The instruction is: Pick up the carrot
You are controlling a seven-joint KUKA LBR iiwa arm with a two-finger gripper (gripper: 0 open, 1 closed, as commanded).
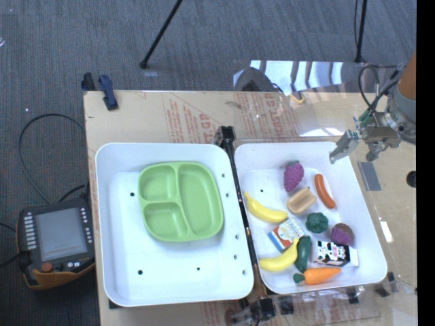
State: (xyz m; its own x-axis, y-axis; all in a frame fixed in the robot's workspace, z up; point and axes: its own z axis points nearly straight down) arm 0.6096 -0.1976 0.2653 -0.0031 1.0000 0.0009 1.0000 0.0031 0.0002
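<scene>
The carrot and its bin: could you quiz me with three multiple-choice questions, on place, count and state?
1. Where does the carrot lie?
A. front edge of the right bin
B. on the green tray
C. on the floor

2. How many bananas?
A. one
B. two
C. four

3. Where is the gripper?
A. gripping the carrot
B. over the tray
C. above the right bin's far right corner

Answers: 1 A, it lies beside the milk carton. 2 B, one banana above another. 3 C, far from the carrot.
</scene>
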